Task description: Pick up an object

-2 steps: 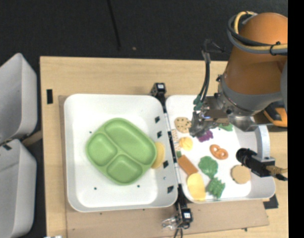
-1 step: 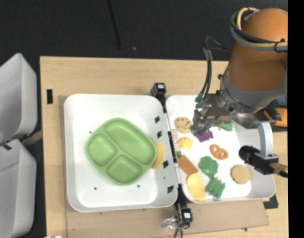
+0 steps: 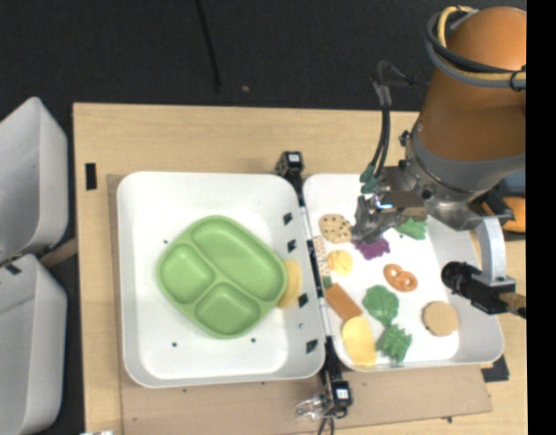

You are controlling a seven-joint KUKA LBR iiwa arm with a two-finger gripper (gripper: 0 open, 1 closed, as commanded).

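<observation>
**Hand down over the purple piece — nothing lifted yet**

Camera view: you have the arm reaching in from three o'clock, its hand (image 3: pixel 375 214) low over the upper-left part of the right bin (image 3: pixel 468 347). It sits directly above a small purple toy (image 3: pixel 374 247), which pokes out just below it at six o'clock and looks to be the piece it is going for. You cannot tell from this angle whether the hand is open or closed, and nothing shows whether the toy is gripped — it appears to rest on the bin floor.

So judge the task as under way but not done: the approach looks made, while the grasp and the lift are left.

The purple toy is a lumpy cluster; the part that shows runs roughly from nine to three o'clock, but half of it is hidden under the hand, so treat its long axis as uncertain.

Around it in the same bin: a cookie (image 3: pixel 333 227) at nine o'clock of the hand, a pretzel (image 3: pixel 400 277) at five o'clock, a green leafy piece (image 3: pixel 411 229) at three o'clock, and further down a broccoli (image 3: pixel 381 302), an orange carrot-like stick (image 3: pixel 343 302) and a yellow piece (image 3: pixel 357 338).

The left bin (image 3: pixel 151 352) holds a green divided plate (image 3: pixel 223 275), well apart from the hand.
</observation>
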